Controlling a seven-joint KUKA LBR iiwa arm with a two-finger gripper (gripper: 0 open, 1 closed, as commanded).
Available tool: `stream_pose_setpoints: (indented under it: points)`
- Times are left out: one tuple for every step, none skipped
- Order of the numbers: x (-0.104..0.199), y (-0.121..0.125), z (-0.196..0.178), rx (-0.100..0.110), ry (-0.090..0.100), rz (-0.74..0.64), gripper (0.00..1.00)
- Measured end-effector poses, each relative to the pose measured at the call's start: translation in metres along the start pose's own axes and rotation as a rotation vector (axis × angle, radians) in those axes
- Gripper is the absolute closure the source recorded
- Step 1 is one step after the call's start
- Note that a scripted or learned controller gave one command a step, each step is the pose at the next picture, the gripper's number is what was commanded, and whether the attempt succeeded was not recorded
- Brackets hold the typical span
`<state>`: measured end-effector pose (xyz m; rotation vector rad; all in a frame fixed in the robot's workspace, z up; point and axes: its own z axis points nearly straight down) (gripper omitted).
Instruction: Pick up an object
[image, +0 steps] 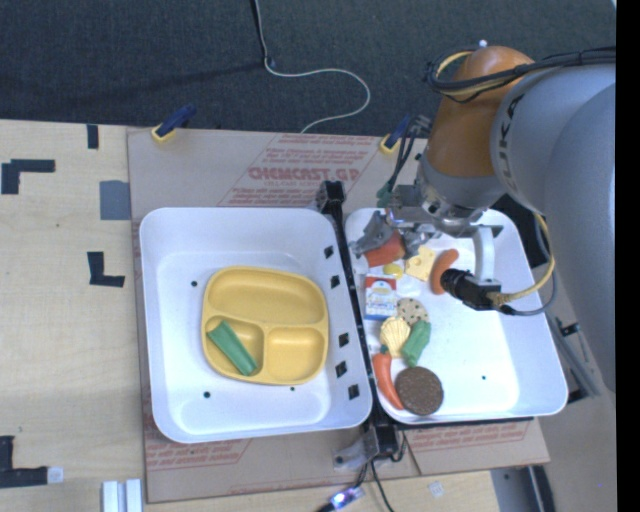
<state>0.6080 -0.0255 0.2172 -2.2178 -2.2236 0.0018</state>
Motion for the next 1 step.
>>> stream_pose_setpoints:
  points:
    - [0.0102, 0.0036, -0.0159, -0.001, 0.000, 0.000, 1.00]
